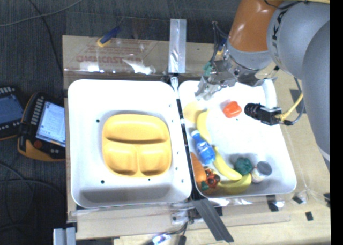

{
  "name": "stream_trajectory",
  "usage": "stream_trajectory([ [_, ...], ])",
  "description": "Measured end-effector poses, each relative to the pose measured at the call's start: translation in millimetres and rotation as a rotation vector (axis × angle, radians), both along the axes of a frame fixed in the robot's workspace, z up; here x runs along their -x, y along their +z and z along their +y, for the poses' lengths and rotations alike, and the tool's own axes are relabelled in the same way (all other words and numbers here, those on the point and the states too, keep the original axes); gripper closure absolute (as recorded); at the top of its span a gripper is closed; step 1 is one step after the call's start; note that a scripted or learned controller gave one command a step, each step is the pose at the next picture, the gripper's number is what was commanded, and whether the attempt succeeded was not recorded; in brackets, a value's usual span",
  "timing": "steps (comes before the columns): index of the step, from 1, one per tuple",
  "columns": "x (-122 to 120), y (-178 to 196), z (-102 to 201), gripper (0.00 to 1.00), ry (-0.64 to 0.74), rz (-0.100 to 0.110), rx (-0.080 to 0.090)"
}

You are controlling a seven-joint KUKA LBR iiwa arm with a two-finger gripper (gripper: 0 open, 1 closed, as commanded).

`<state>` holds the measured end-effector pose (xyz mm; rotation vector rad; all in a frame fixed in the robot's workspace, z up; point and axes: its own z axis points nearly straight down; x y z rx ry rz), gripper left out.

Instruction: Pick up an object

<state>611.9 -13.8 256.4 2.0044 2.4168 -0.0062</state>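
Over right bin (278, 147), end effector (206, 89) above banana (214, 150).

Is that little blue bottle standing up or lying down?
Lying down. The blue bottle rests on its side in the right bin, leaning against the banana.

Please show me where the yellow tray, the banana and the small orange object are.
yellow tray (137, 143), camera view, its centre ridge.
banana (225, 168), camera view, middle of its curve.
small orange object (232, 109), camera view, its top.

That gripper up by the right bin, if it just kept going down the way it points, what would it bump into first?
Probably the bare white floor of the right bin at its far left corner, just short of the banana. The gripper points down there; depth is hard to judge.
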Motion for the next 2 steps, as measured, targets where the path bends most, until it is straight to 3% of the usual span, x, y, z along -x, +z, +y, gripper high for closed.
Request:
stream_trajectory([
  [1, 71.2, -21.8, -0.2, 1.0, -0.031, 0.002, -0.001],
  [2, 93.9, -52.3, -18.8, 1.0, 0.072, 0.002, -0.003],
])
